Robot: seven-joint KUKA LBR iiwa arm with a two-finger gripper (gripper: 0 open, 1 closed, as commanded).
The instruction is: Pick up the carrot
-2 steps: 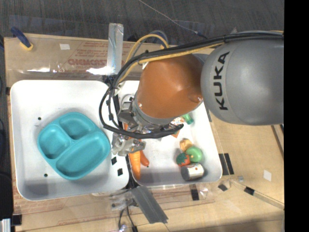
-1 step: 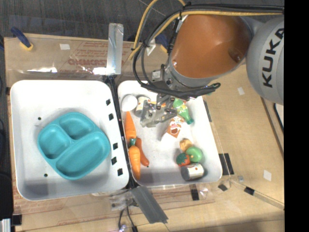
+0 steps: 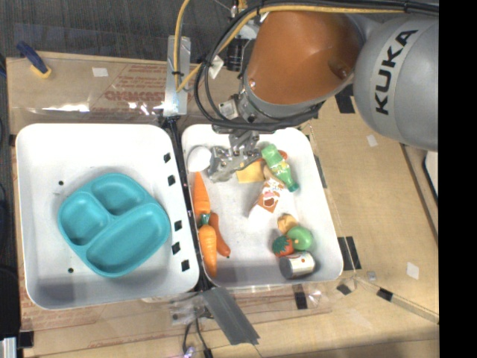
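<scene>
the carrot (image 3: 207,250) lies along the left wall of the right bin (image 3: 325,222), near end, and looks like a light, stiff, smooth plastic toy, likely slippery, so its thicker middle seems the best place to grip. the gripper (image 3: 227,161) hangs over the bin's far end; whether it is spread or closed i cannot tell.

A robotics lab or test cell, not a home. A large industrial arm (image 3: 387,66) marked KUKA, with loose yellow and black cables (image 3: 195,43) trailing from its wrist, reaches over a wooden bench (image 3: 387,222). Two shallow white bins (image 3: 30,200) are fixed side by side with black tape; the right one holds toy food, the left a teal divided plate (image 3: 112,222).
</scene>
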